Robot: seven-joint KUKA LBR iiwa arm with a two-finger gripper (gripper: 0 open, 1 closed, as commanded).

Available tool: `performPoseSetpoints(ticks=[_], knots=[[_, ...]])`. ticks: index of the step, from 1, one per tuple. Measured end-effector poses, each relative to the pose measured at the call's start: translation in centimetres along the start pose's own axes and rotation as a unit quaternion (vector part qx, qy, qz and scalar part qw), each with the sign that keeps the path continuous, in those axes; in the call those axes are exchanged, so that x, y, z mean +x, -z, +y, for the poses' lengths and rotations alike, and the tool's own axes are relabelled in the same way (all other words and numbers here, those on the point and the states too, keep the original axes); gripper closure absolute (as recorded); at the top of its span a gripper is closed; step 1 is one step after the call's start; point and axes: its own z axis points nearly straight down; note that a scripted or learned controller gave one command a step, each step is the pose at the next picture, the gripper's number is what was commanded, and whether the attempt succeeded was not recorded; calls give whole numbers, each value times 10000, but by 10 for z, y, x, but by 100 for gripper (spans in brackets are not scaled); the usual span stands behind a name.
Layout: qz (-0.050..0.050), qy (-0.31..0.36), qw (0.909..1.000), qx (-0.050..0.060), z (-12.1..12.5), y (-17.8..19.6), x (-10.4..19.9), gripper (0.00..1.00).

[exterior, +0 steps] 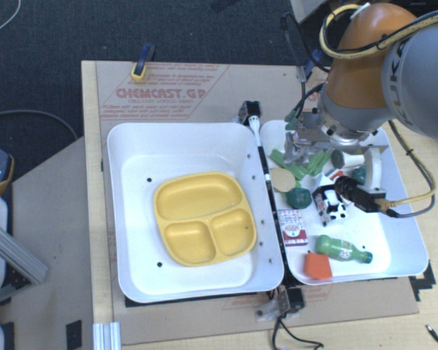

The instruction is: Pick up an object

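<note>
My gripper (298, 146) hangs low over the far left part of the right bin (405, 228), under the orange band of the arm. Right beneath it lies a pile of light green pieces (304, 163). A dark green ball (300, 197) sits just in front of them. Further forward are a black and white toy cow (331, 203), a small red carton (293, 227), a green bottle (342, 249) lying on its side and an orange block (317, 267). The arm hides the far part of this bin.
The left bin (131, 159) holds a yellow divided plate (203, 216). A black rail (266, 188) runs between the two bins. A yellow cable (412, 199) loops off the arm over the right bin's right side. Cardboard (168, 90) lies behind the bins.
</note>
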Motion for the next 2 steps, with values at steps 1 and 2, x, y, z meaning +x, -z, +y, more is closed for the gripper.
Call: performPoseSetpoints(ticks=[1,2], knots=[[3,-3,10000,8,1,1,50,100],[-1,-5,10000,11,13,-13,101,100]])
